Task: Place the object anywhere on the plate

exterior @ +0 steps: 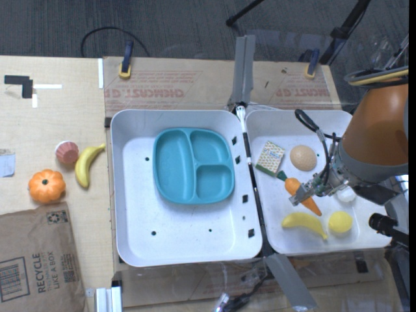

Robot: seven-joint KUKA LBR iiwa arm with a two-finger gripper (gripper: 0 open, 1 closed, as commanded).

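So we're looking down at two white bins. The left bin (130, 194) has the teal plate (194, 166) sitting in it, three compartments, nothing on them. The right bin (276, 239) has all the food: a carrot (300, 194), a banana (304, 224), a lemon (340, 222), an egg (302, 157) and a little green-and-white box (270, 158) up by the divider.

The arm (380, 132) comes in from the right and its gripper (311, 192) is down right over the carrot, basically on top of its middle. We honestly can't tell how wide the gripper is or whether it actually has the carrot clamped; the wrist covers too much. The carrot looks like it's lying on the bin floor, just above the banana.

Off on the bench to the left we've got a pumpkin (47, 186), another banana (87, 164) and a pinkish cupcake (67, 153).
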